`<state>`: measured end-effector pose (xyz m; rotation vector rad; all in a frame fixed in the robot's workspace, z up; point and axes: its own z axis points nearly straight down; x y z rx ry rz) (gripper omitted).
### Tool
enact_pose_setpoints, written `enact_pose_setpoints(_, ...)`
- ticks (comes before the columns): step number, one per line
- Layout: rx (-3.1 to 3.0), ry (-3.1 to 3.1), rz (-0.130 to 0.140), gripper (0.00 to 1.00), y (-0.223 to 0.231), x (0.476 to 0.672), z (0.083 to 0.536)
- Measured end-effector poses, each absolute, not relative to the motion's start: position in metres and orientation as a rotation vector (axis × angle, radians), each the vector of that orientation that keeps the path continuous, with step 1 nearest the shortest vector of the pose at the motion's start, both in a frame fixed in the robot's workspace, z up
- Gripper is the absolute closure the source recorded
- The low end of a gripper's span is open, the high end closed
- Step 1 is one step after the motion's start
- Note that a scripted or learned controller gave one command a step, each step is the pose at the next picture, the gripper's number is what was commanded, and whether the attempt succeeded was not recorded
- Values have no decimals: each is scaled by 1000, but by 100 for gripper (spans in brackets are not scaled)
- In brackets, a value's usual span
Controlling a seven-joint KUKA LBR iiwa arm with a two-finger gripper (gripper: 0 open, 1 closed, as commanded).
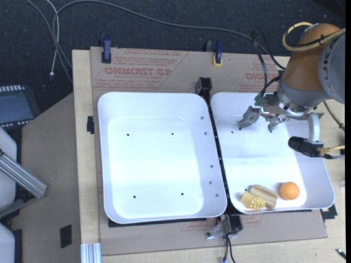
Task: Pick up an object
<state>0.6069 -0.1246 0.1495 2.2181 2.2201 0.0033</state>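
Orange ball (289,190) | right bin's (241,163) near edge | well apart from gripper (256,120)

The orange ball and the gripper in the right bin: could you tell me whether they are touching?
Apart. The camera view shows the gripper over the bin's far end, with bare white floor between it and the orange ball near the front rim.

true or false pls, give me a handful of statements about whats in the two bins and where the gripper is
1. The orange ball lies in the right bin. True.
2. The gripper holds the ball between its fingers. False: it is open, up at the bin's far end, apart from the ball.
3. The corn cob lies at the right bin's near edge, beside a tan bread roll. True.
4. The ball sits in the left bin. False: it is in the right bin.
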Motion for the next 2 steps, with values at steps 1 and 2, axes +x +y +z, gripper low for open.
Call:
enact_pose_setpoints(1, 2227, 2223, -6, 0, -136, 560, 85)
enact_pose_setpoints(2, 2225, 2219, -1, 0, -152, 519, 88)
